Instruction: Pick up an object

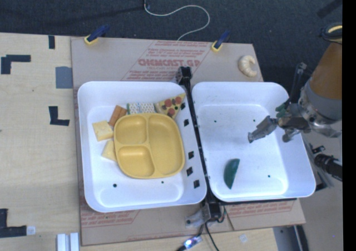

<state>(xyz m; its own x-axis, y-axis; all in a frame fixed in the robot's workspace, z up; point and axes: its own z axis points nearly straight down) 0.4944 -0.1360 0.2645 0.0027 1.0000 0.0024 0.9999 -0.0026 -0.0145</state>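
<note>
Nearest the front edge of the tabletop, the right bin [289,186] holds a single dark green object [231,172] lying flat close to its front wall, a little left of the bin's middle. Nothing crowds it, so it looks like the most reachable thing for a pickup, and probably the one the program is after.

Just beyond and to the right, the claw [272,127] hangs over the right half of the same bin, near its right wall. One dark finger [260,131] juts out leftward and downward at a slant; the other is lost against the wrist hardware, so how wide the claw stands cannot be told. Nothing is seen between its fingers, and it is well apart from the green object — the grasp appears not yet made.

In the left bin [92,188], a yellow divided plate [149,145] fills the middle, with tan crackers [103,131] tucked against its left side and a few small toy foods [167,106] wedged between it and the bin's far wall. That clutter would be harder to grip cleanly.

Farthest back, a pale curled object [248,65] sits on the cardboard sheet [161,60] beyond the right bin's far right corner, outside either bin.
</note>
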